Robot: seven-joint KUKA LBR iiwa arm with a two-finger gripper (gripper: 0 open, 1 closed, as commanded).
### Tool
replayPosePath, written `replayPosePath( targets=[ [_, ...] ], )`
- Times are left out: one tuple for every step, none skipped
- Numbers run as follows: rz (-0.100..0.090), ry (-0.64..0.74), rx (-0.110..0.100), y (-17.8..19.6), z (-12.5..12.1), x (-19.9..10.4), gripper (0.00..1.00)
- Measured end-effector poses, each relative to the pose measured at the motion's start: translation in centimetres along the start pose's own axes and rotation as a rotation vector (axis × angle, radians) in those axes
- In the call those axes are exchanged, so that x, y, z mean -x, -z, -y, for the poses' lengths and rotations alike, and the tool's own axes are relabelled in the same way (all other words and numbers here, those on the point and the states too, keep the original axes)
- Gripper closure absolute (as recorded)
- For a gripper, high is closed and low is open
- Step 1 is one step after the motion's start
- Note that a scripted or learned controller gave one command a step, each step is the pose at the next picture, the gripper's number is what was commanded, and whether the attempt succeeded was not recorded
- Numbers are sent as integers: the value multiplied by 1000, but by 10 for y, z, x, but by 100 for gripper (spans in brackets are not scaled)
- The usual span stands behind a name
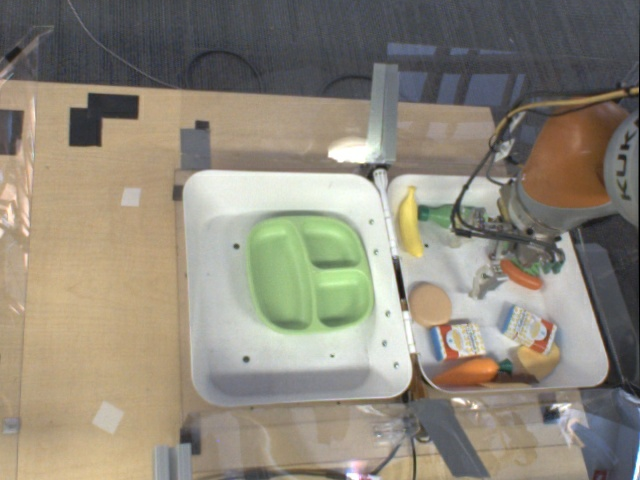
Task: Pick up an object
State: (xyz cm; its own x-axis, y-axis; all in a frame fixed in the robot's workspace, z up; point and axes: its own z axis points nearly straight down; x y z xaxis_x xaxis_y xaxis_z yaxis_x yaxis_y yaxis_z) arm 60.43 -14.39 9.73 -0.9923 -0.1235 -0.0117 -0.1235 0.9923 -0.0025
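Sausage (521,274) is lying unlifted near the right bin's (590,363) right edge; you're watching the gripper (497,268) hovering beside it, fingers apart, holding nothing.

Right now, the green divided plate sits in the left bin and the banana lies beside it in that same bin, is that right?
Not quite: the banana lies in the right bin, along its left wall. The green divided plate does sit in the left bin, as the camera view shows.

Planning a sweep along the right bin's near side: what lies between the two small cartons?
Bare white bin floor separates the left carton from the right carton, seen in the camera view.
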Motion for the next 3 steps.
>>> replayPosePath(
  targets=[
    [0,118,-1,-9,50,7,0],
    [-3,67,2,-9,38,21,0],
    [3,364,0,-7,-9,-17,0]
  ],
)
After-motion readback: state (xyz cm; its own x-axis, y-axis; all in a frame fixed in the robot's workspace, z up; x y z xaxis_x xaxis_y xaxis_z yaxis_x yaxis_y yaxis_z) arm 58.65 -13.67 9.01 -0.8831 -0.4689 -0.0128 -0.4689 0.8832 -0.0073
